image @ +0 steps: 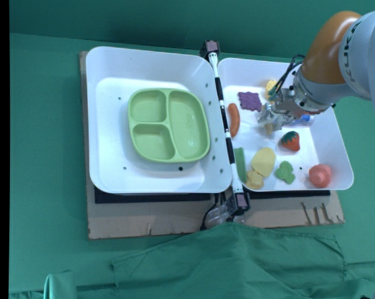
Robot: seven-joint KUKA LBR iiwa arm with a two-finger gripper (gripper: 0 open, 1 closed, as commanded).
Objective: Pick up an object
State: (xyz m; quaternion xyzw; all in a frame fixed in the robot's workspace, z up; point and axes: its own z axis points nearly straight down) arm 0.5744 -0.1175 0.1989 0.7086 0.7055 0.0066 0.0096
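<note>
My gripper [270,123] hangs low over the middle of the right bin [337,148], pointing down at the bin floor. Just right of it lies a red strawberry [291,141]. A purple grape bunch [250,100] sits to its left, and an orange sausage [233,118] lies by the bin's left wall. A yellow piece [271,86] peeks out behind the wrist. Nearer the front are a yellow potato-like piece [261,165], a green broccoli [284,172], a green strip [240,164] and a red tomato [319,175].
The left bin [106,104] holds a light green divided plate [169,124]. A black-and-white divider [222,114] runs between the bins. Green cloth [237,260] is bunched up at the front of the bench.
</note>
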